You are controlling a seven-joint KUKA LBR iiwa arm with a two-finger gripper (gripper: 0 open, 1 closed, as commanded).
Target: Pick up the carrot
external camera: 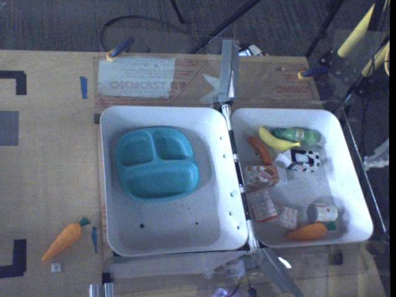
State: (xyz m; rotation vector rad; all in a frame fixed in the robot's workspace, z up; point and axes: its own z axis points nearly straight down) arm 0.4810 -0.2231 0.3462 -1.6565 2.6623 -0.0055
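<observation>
Lies flat where the bin (354,187) slopes up in front, settled low: carrot (306,231). Cannot tell pincer's state.

A teal divided plate (157,163) is sitting in the left bin (117,228). In the right bin (356,190), a carrot (307,231) is lying near the front wall, just beside a small can (322,212), with a banana (276,140), a green bottle (298,134) and small cartons (262,176) lying farther back. Another carrot (62,240) is resting on the counter (43,166), left of the bins.
</observation>
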